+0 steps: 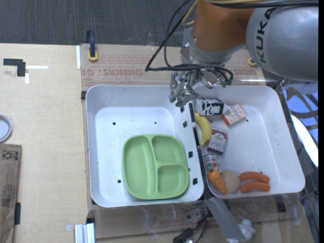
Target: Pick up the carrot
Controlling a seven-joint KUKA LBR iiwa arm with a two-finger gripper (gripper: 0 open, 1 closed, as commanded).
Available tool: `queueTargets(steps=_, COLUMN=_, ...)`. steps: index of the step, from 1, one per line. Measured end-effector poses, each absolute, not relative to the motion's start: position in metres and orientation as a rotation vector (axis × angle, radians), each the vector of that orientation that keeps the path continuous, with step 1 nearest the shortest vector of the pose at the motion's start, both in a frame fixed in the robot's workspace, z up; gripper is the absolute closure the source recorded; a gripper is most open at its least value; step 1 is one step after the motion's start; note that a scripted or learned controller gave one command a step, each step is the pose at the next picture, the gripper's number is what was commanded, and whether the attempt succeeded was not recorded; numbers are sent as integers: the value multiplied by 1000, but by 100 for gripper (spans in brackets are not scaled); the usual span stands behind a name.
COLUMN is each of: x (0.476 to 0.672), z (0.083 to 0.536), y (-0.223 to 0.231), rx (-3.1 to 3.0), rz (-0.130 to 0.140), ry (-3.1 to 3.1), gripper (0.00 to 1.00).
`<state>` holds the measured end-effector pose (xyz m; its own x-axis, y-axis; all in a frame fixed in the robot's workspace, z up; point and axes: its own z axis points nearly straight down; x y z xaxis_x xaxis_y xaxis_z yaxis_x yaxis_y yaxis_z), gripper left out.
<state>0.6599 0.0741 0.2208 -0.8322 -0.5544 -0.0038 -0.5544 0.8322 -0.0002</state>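
Plainly, the gripper (183, 96), fingers' opening impossible to judge, hangs at upper centre, well apart from the carrot (216, 180) wedged low beside a can (211, 162), risking a wrong grab.

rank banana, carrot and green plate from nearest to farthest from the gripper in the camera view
From the gripper:
1. banana, just below it, right bin.
2. green plate, left bin, lower down.
3. carrot, right bin's near left corner.

Left of the gripper (183, 96), pale wooden bench top (40, 115) marked with white tape (36, 68). Behind, dark grey carpeted floor (91, 9). At the bench's far edge, a blue-and-yellow clamp (91, 45). Even, soft overhead light, faint shadows.
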Motion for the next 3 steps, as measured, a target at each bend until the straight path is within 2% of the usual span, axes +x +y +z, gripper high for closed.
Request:
queueTargets(steps=1, x=660, z=245, y=58, rx=-1477, rz=1, ry=2764, gripper=100)
queueTargets(steps=2, x=659, z=193, y=144, rx=-1945, rz=3, ry=2462, gripper=100)
queueTargets(steps=3, x=660, z=193, y=56, rx=-1991, rz=1, ry=2425, gripper=100)
